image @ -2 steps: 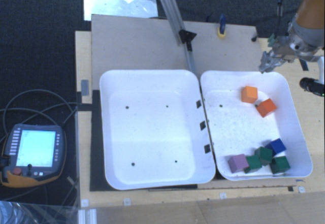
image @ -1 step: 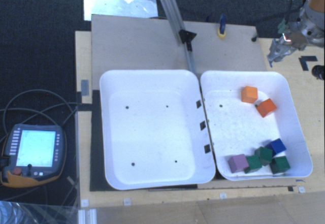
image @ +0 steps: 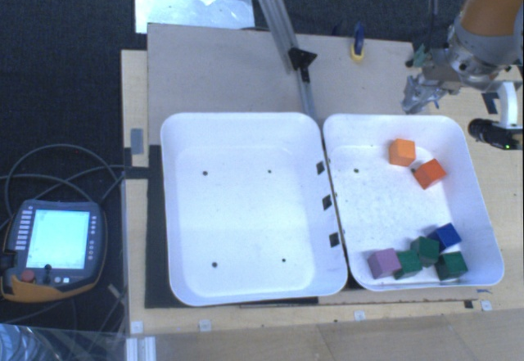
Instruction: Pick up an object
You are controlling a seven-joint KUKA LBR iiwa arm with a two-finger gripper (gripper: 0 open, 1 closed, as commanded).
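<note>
The right bin holds several small blocks. Two orange ones lie near its back: one and a second just right of it. At the front right corner a purple block, green blocks and a blue block sit bunched together. My gripper hangs above the bin's back rim, behind the orange blocks and apart from them. Nothing shows between its fingers.
The left bin stands beside the right one, joined by black clips. A slanted metal pole crosses the back of the bench. A teach pendant lies off the bench at the left.
</note>
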